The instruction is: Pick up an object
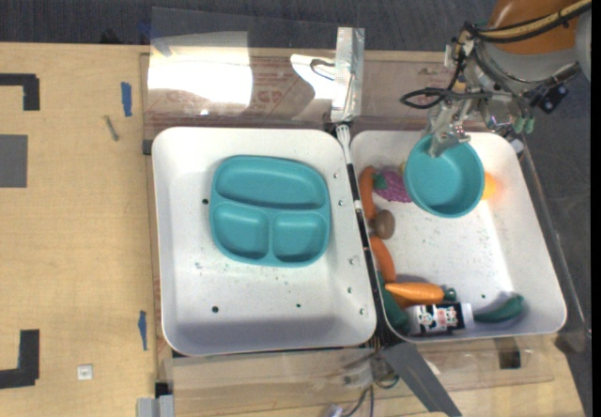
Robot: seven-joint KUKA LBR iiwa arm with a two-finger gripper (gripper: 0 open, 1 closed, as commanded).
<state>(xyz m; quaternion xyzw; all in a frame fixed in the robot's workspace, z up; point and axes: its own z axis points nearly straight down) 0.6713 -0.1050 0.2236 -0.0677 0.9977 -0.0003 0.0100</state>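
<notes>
Pale wooden desk, two white bins side by side. Hand over far edge of right bin, clamped on far rim of teal bowl, bowl tilted, seemingly lifted. Thin rim pinch: likely to swing or slip, dropping onto purple piece and carrots just left. Divided teal plate in left bin, well apart.

One fixed camera looks down at a slant from above the bench, taking in both white bins.
</notes>
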